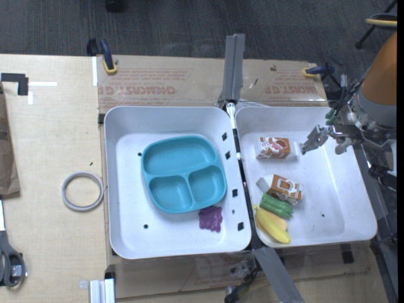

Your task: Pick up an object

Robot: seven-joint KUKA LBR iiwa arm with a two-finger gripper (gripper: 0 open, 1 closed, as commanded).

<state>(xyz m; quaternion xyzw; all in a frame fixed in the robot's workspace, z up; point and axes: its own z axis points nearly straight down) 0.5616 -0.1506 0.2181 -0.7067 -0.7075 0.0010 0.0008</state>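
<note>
Jaws look spread with nothing in them; I'd drop my gripper (325, 139) straight over the snack packet (274, 148), then pinch slowly

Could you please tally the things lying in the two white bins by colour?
Blue: 1, divided tray
Purple: 1, grapes
Orange-and-white: 2, upper packet, lower packet
Green: 1, vegetable
Yellow: 1, banana
Total: 6
</note>
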